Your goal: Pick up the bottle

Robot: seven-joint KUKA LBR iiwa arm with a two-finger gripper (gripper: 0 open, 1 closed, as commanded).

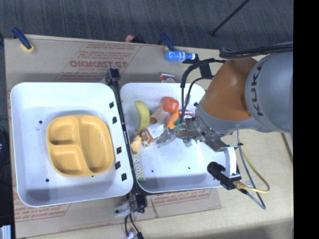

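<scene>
In the right bin [169, 176], a pale, translucent object [158, 136] that looks like the bottle lies on its side near the bin's middle left. My gripper [175, 132] reaches in from the right and hangs low over the right end of that object, right beside it. The grey wrist and the orange band [224, 96] cover the bin's right part. Whether the gripper touches the bottle is hidden from this angle.
Around the gripper lie a yellow banana [142, 114], a red round fruit [170, 104], an orange piece [173, 119] and a small brown snack [137, 142]. The left bin [30, 183] holds a yellow divided tray [79, 144]. A blue clamp [177, 56] sits behind the bins.
</scene>
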